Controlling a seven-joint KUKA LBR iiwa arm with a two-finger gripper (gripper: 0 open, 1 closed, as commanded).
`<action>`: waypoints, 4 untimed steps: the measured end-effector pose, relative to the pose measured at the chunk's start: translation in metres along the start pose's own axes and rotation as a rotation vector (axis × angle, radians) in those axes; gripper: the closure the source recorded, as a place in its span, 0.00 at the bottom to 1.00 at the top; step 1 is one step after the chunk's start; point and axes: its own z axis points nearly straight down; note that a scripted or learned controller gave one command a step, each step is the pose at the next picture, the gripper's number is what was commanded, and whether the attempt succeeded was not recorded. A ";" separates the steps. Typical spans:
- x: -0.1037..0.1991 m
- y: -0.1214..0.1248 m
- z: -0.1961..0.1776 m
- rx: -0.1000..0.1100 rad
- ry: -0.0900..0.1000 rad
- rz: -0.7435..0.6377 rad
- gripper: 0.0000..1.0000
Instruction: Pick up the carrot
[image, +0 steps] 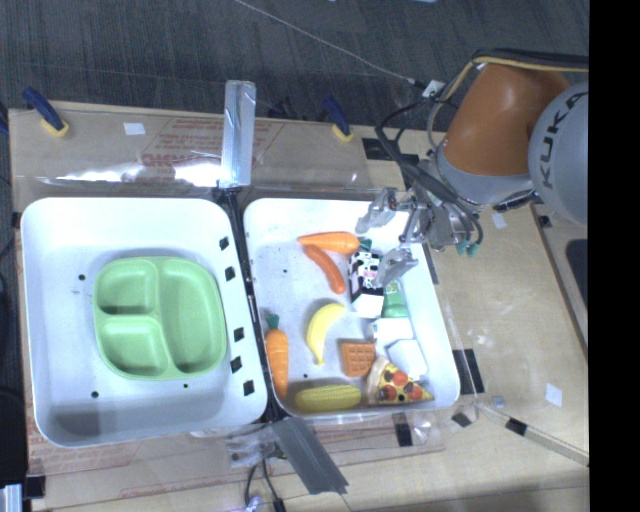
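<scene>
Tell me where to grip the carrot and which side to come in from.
Grip the carrot across its orange middle, coming straight down from above. It lies flat and lengthwise against the right bin's left wall, green top toward the far end, so set the jaws across its narrow width. The wall side is tight; the banana side has more room. The gripper is at the bin's far right.
</scene>
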 end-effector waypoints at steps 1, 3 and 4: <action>0.047 0.064 0.125 -0.006 0.008 -0.154 0.00; 0.066 0.070 0.126 -0.002 -0.001 -0.037 1.00; 0.067 0.070 0.126 -0.002 -0.001 -0.037 0.00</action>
